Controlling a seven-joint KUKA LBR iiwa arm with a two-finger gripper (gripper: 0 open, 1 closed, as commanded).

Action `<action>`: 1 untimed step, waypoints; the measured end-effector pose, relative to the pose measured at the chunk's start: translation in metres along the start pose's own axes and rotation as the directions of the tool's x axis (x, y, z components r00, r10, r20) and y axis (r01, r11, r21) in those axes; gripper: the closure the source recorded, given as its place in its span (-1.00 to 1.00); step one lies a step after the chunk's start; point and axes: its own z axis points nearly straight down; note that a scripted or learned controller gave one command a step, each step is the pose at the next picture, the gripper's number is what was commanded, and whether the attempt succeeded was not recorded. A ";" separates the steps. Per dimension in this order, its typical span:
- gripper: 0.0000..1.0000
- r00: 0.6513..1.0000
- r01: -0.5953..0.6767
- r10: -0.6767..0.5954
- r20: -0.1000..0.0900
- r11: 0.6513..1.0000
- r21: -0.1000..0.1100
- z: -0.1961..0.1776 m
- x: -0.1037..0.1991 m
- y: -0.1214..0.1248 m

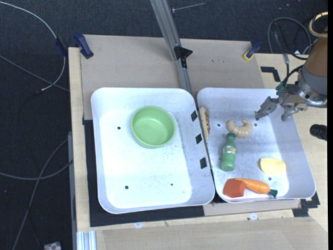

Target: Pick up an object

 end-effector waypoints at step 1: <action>-1.00 1.000 0.001 -0.001 -0.001 1.000 0.000 0.063 0.001 0.006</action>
